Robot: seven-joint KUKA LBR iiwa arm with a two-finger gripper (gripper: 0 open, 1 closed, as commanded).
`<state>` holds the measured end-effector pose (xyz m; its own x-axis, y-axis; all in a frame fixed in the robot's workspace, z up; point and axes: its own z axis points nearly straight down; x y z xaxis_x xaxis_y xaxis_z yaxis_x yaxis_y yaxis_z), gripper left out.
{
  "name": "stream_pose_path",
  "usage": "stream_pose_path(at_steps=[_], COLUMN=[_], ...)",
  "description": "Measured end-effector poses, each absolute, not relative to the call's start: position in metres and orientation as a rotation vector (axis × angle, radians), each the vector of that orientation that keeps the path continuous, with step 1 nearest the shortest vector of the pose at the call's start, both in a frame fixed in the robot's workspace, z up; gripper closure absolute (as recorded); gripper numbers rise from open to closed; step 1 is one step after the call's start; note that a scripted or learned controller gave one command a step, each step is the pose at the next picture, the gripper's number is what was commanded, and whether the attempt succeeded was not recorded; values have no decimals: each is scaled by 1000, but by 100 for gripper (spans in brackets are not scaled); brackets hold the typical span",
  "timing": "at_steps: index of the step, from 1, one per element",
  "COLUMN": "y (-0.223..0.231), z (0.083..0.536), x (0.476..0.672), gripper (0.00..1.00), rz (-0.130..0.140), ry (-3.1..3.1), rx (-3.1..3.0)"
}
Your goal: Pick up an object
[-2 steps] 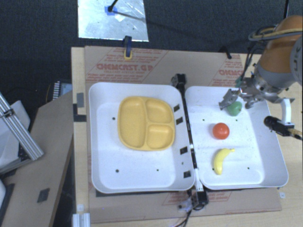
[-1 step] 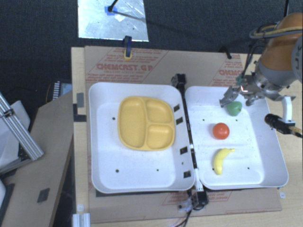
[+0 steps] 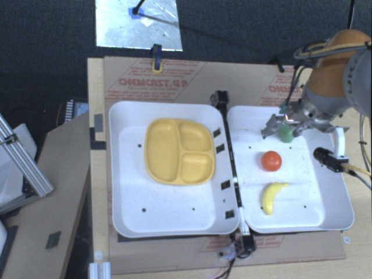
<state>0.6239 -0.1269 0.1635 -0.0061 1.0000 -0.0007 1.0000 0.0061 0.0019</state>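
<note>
Three things sit in the right bin: a green object at the back, a tomato mid-bin, a banana in front. The gripper is right over the green one, touching or nearly; can't tell its opening. I'd centre on the green piece and close slowly. The yellow tray sits in the left bin. Red print on the cardboard looks like "CHEMCAST".

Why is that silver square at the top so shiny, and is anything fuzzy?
In the camera view, the foil sheet catches light and glares in patches; the white bins look bright and evenly lit; the banana casts only a faint shadow; the gripper looks slightly soft over a green object.
</note>
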Motion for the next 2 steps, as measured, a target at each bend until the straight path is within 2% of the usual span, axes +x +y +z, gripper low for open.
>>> stream_pose_path(at_steps=[2], y=[-117], z=[85], x=[628], gripper=[0], rz=[1], ry=[2227], rx=[2214])
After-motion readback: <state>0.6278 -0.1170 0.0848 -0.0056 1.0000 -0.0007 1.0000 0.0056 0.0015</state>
